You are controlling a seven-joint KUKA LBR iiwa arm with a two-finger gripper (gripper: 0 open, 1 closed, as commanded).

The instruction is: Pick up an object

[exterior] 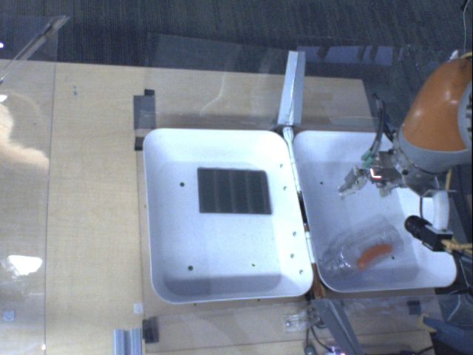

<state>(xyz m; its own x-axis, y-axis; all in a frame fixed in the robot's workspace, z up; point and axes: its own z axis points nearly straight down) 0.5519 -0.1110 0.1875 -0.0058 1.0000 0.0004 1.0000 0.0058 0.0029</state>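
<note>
In the right bin (325, 154) lies a crumpled clear plastic wrapper (355, 246) near the front wall, with an orange piece (375, 254) showing through it. My gripper (363, 183) hangs above the middle of this bin, behind the wrapper and apart from it. It is open and nothing sits between its fingers. The arm's orange band (440, 109) rises at the right edge.
The left bin (170, 220) holds a dark ribbed rectangular pad (233, 191) near its middle. A metal divider bar (290, 87) stands behind the seam between the bins. A black fitting with a cable (425, 231) sits over the right bin's right rim.
</note>
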